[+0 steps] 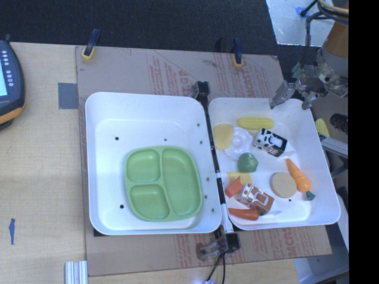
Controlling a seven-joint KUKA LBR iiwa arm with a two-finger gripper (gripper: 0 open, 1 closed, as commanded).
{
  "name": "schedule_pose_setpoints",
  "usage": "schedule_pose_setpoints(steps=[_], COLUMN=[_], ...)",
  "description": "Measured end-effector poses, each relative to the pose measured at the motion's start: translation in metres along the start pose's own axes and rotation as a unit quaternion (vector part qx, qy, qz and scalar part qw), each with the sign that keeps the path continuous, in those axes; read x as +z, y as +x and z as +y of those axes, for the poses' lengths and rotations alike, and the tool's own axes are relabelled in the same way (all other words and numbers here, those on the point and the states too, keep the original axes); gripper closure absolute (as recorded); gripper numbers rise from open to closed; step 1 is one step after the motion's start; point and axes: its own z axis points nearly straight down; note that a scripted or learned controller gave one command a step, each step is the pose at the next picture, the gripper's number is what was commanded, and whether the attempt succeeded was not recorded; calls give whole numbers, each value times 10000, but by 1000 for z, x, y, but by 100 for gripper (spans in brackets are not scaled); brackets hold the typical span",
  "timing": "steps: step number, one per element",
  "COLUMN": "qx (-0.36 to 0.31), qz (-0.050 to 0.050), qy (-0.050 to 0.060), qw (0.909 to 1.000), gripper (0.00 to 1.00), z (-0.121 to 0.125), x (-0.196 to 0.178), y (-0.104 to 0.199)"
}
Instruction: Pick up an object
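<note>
At the near edge of the table (pixel 41 176), a black clip (pixel 216 248) with a trailing cable sits where the two bins meet. Just above it, at six o'clock in the right bin (pixel 323 158), lie a red pepper-like piece (pixel 243 213), a small printed packet (pixel 256 198) and an orange wedge (pixel 234 186). At the bin's centre is a round green ball (pixel 247 162); at four o'clock, a flat tan disc (pixel 283 185) beside a tapered carrot (pixel 299 178). Toward twelve o'clock are a knobbly yellow corn cob (pixel 256 122), a black-and-white carton (pixel 270 142) and a pale yellow disc (pixel 223 136).

The left bin (pixel 100 117) holds a smooth green plastic plate (pixel 163 183) with three compartments.

The arm (pixel 336 37) comes in at two o'clock, wrist angled down-left. Its gripper (pixel 291 96) hangs over the right bin's upper-right corner, well apart from the toys; its metal fingers seem spread with nothing between them, though the view is small and dark there.
</note>
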Motion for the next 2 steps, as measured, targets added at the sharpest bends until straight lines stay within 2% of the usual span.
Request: schedule_pose_setpoints(steps=[1, 2], qx=[-10, 11], qz=[8, -1], qy=[29, -3], qw=[10000, 10000], gripper=[0, 0], z=[-32, -90], x=[78, 119], y=[37, 70])
